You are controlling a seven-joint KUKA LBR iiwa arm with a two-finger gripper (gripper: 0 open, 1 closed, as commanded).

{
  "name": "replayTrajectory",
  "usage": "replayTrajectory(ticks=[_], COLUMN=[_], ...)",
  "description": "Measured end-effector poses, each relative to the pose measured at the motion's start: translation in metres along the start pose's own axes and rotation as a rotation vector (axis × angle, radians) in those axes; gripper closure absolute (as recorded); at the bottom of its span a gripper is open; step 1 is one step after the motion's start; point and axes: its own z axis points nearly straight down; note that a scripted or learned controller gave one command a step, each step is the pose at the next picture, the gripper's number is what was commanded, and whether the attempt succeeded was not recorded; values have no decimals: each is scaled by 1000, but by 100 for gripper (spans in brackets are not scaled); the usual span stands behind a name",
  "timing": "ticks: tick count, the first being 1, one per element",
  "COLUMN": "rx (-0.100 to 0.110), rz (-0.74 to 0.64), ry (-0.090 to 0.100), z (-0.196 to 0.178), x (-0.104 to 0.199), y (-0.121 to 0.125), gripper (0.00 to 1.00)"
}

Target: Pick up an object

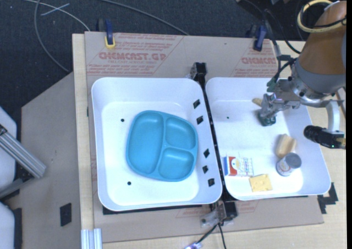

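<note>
the gripper point(268, 115) sat low in the right bin point(236, 91), up near its back half, and honestly i couldn't tell if it was open or closed, or whether anything was in it. the candidates were all nearer the front: a tan block point(284, 144), a small can point(288, 164) just below it, a yellow square point(260, 182) and a little carton point(237, 165). the blue plate point(161, 145) was in the left bin point(104, 105). looked like the reach step to me; next it'd need to line up over one item and drop squarely.
</note>
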Motion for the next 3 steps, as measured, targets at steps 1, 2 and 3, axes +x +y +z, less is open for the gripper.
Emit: replayTrajectory(ticks=[1, 2, 3], rx=[1, 1, -2], rz=[0, 0, 1], ry=[1, 0, 0], z=[8, 13, 9], x=[56, 107, 152], y=[0, 0, 0], gripper=[100, 100, 100])
